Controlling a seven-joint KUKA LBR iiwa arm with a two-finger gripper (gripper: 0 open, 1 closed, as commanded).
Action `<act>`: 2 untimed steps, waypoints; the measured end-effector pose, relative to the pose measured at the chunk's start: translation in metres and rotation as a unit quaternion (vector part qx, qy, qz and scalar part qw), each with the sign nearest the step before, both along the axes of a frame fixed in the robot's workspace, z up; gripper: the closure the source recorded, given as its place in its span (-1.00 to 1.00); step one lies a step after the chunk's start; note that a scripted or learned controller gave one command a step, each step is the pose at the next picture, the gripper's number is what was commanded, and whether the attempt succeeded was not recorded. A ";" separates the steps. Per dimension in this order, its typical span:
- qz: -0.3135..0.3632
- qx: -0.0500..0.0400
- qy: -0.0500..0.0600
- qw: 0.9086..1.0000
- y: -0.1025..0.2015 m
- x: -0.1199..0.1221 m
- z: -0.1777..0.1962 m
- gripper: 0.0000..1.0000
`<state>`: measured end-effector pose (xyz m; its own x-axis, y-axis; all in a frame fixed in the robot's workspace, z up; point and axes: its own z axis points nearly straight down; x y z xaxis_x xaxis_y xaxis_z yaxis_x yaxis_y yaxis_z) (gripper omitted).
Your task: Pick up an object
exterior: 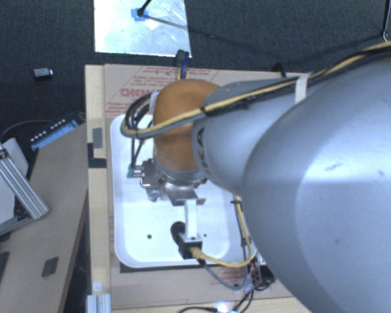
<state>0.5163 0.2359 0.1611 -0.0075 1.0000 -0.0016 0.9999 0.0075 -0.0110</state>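
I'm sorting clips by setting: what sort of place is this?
Probably a robotics lab or workshop: a large grey robot arm reaches over a white bin on a bench, with an aluminium rail beside it and dark carpet beyond.

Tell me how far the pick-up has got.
Done: the approach. The arm stands over the white bin, with its orange band above the bin. In hand: the gripper hangs over the bin's floor, but the wrist hides whether it holds anything. Left: a grasp that can be seen, then the lift.
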 end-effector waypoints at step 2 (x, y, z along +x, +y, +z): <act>-0.004 0.000 -0.005 1.000 -0.002 0.007 0.072 1.00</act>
